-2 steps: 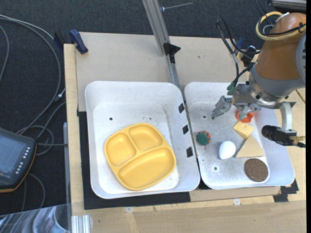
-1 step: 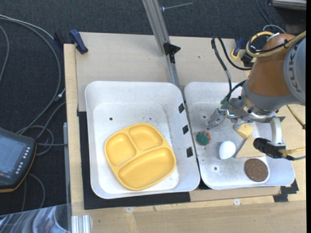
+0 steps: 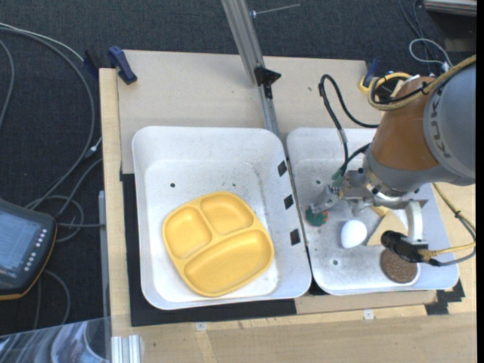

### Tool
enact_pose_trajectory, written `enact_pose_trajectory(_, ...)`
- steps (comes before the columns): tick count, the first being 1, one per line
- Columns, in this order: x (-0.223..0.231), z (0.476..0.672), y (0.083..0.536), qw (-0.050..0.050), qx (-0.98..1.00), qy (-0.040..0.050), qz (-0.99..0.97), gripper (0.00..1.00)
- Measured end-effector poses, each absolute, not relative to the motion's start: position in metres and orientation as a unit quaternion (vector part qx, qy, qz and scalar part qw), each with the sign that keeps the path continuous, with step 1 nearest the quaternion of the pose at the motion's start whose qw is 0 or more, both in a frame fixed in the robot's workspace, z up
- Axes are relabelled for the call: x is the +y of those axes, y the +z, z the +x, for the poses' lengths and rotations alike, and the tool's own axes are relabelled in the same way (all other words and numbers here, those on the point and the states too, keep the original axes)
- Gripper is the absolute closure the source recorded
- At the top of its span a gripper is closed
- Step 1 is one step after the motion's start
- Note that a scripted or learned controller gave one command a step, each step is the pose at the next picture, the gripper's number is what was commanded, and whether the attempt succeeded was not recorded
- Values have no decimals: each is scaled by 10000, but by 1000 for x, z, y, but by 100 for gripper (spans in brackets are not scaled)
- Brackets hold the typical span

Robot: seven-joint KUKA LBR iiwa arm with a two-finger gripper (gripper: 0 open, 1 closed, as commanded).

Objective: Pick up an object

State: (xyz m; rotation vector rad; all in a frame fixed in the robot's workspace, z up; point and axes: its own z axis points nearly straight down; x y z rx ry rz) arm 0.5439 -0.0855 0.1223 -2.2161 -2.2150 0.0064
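White egg-shaped object (image 3: 352, 234) lies in right bin (image 3: 333, 277), beside brown disc (image 3: 398, 266). Gripper (image 3: 348, 195) low over bin, just above object; finger state: cannot tell. Judged step: approach before grasp. Next: centre over object, descend, close. Yellow tray (image 3: 218, 241) in left bin (image 3: 151, 165).

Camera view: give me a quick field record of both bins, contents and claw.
left bin: shallow white bin holding a yellow three-compartment plastic tray
right bin: shallow white bin holding a white egg-shaped object, a small green and red object and a brown round disc
claw: low over the right bin, above the egg-shaped object
held: nothing visibly between fingers
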Motion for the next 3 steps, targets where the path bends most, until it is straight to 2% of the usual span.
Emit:
enact_pose_trajectory(1,-85,546,136,6,-7073,-8,-7069,100)
enact_pose_trajectory(3,-97,540,240,-28,-7074,-20,-7068,100)
